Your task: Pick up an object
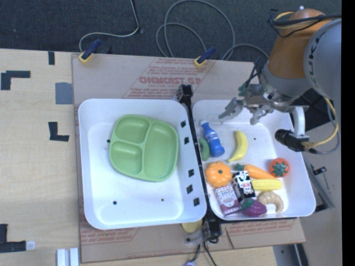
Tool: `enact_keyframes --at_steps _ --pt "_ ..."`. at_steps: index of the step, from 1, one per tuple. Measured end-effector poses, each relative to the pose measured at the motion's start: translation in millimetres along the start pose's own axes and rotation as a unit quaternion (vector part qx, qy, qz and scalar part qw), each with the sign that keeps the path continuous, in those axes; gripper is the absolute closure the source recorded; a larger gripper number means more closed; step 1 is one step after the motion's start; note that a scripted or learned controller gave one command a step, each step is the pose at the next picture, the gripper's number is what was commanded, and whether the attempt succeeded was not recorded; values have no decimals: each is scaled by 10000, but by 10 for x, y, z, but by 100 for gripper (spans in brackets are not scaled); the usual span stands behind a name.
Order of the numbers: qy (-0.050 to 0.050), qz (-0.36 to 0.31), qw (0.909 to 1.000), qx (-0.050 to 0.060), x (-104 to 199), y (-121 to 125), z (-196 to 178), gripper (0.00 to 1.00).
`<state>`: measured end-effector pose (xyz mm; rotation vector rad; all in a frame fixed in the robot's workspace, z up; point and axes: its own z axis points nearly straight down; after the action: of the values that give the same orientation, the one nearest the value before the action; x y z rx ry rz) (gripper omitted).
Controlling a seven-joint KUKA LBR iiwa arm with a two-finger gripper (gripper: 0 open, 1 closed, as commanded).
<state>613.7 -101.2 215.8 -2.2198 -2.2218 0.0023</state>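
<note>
My gripper (242, 115) hangs over the far end of the right bin (263, 142), its two fingers spread open with nothing between them. Just below it lie a yellow banana (239, 146) and a blue bottle (212, 139). Further toward the near end sit an orange pumpkin (218, 174), a carrot (256, 172), a red tomato (279, 167), a corn cob (266, 185), a black-and-white carton (243, 183), a pink packet (226, 197), a purple eggplant (254, 208) and a croissant (275, 200).
The left bin (94, 148) holds a green divided plate (143, 147). A green item (203, 147) rests against the divider between the bins. Cables loop over the dark floor behind the bench. The arm's orange band (291, 49) stands above the right bin's far corner.
</note>
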Motion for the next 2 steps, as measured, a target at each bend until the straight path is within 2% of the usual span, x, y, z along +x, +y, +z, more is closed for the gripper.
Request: enact_keyframes --at_steps 1,2 --pt "-42 32 10000 -36 -514 -134 1350 0" --pt "-38 10 10000 -43 -490 -117 1186 100"
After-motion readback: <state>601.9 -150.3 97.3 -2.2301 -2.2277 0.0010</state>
